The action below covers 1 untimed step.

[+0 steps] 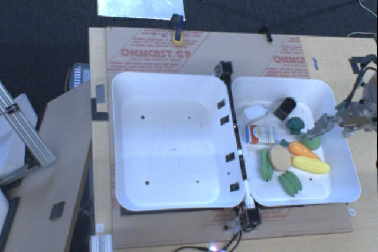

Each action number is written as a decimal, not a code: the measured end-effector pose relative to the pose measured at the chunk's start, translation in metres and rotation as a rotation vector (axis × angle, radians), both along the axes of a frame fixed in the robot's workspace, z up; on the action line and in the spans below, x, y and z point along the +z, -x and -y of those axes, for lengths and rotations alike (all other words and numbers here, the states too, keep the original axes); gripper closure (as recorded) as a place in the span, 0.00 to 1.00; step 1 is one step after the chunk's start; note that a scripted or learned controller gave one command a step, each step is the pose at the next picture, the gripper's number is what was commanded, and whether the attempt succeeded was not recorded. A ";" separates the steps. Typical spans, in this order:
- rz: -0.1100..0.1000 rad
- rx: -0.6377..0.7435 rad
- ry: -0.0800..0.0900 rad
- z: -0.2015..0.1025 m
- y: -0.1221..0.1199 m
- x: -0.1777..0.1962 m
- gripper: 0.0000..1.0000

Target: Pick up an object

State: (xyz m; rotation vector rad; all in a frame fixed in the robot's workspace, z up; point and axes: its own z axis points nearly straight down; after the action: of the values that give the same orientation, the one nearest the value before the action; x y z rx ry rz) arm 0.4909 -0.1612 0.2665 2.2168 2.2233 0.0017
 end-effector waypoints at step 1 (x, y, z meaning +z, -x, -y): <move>-0.006 -0.006 0.000 0.048 0.006 -0.077 0.00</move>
State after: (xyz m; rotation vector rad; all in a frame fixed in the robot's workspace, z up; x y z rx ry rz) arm 0.4850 -0.2090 0.1897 2.2271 2.2197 -0.0049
